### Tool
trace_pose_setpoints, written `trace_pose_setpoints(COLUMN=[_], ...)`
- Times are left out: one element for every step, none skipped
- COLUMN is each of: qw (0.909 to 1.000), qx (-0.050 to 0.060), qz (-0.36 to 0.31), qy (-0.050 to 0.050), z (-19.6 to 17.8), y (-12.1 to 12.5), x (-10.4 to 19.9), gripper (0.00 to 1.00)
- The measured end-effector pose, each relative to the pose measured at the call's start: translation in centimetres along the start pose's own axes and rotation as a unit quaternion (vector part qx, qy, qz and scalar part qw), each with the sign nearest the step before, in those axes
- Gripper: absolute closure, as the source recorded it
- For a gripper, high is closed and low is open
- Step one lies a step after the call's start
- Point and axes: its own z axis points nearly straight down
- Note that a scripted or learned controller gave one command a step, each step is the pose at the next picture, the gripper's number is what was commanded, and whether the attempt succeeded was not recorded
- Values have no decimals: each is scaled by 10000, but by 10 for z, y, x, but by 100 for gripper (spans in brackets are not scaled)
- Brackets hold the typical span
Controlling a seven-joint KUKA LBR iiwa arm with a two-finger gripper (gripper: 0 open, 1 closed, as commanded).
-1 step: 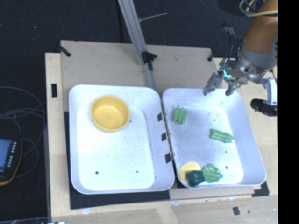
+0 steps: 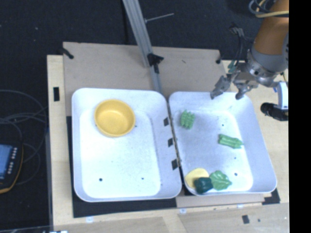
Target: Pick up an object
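Above the right bin's far rim, the gripper hung with fingers apart, holding nothing. Below it lay small green toy pieces, with a yellow piece, a dark green block and another green piece clustered at the near edge. All appeared light, probably rigid plastic; the isolated piece by the divider offered the cleanest grasp across its narrow width.

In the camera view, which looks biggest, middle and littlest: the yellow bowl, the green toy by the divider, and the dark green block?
1. yellow bowl, clearly biggest.
2. green toy by the divider.
3. dark green block, though these two look nearly alike, so their order is unsure.
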Motion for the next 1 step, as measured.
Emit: trace_pose_setpoints(qw=[10000], qx=[19], qz=[5], qy=[-4], z=[43], y=[1], x=[-4], gripper=[0])
